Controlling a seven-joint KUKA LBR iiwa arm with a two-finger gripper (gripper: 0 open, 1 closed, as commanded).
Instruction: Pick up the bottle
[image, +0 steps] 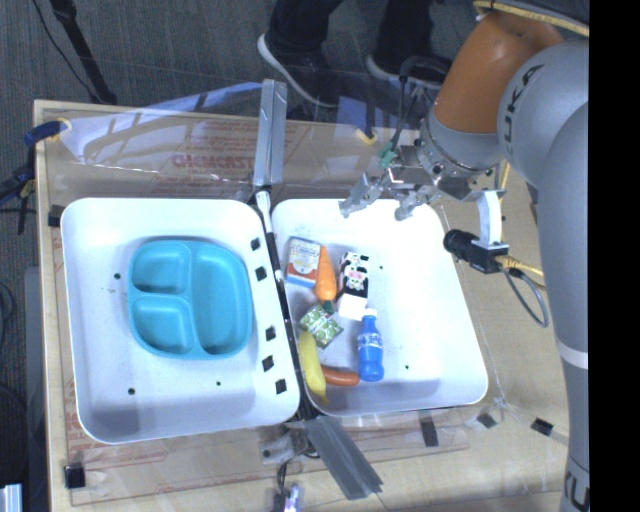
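Over the right bin's far rim, I am hovering my gripper with fingers spread apart, holding nothing. The blue bottle is lying well below, toward the near wall, its long axis running near-to-far, white cap facing me. Its label is unreadable.

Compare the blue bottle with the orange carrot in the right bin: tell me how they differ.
The bottle is blue with a white cap; the carrot is plain orange. The bottle lies nearer the bin's front edge, the carrot farther back, close to the divider. The bottle is blunt and cylindrical; the carrot tapers. Both lie flat in the right bin, and the gripper hovers over the bin's back rim, touching neither.
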